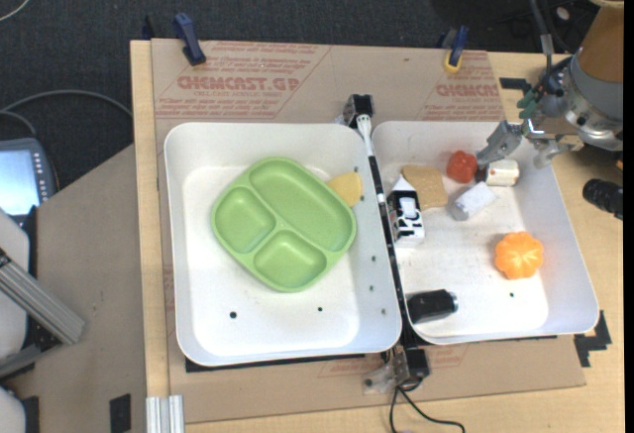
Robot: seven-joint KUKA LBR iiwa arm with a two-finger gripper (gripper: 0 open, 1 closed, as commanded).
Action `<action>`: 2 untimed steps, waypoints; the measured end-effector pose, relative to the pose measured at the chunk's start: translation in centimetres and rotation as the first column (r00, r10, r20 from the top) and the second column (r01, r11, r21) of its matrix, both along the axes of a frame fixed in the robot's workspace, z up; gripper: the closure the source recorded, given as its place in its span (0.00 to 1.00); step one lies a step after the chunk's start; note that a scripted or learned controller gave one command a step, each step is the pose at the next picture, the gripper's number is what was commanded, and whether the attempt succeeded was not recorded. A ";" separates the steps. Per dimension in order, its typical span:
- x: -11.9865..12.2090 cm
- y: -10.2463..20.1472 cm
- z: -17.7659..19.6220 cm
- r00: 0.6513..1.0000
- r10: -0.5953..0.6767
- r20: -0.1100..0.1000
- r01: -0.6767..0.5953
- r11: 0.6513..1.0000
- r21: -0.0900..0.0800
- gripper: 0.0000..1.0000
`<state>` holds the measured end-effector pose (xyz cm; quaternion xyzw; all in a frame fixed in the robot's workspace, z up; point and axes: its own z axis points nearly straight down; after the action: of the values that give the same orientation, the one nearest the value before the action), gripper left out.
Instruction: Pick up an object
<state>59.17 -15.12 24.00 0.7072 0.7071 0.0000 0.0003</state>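
Camera view: the gripper [492, 156] hangs over the right bin [565, 223], just beside a red ball [461, 165]; its grasp state cannot be told. An orange [518, 255] lies nearer the front. The left bin [183, 253] bears a green tray [283, 223].

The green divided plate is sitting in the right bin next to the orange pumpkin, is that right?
Not quite. The camera view shows the green divided plate in the left bin; the orange pumpkin lies apart from it, in the right bin.
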 end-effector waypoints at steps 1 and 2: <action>-7.1 5.4 6.0 1.000 0.004 -0.001 -0.004 1.000 0.003 0.00; -11.4 11.2 8.9 1.000 0.005 -0.002 -0.005 1.000 0.002 0.00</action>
<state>47.75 -3.89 32.85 0.7052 0.7090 0.0002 -0.0013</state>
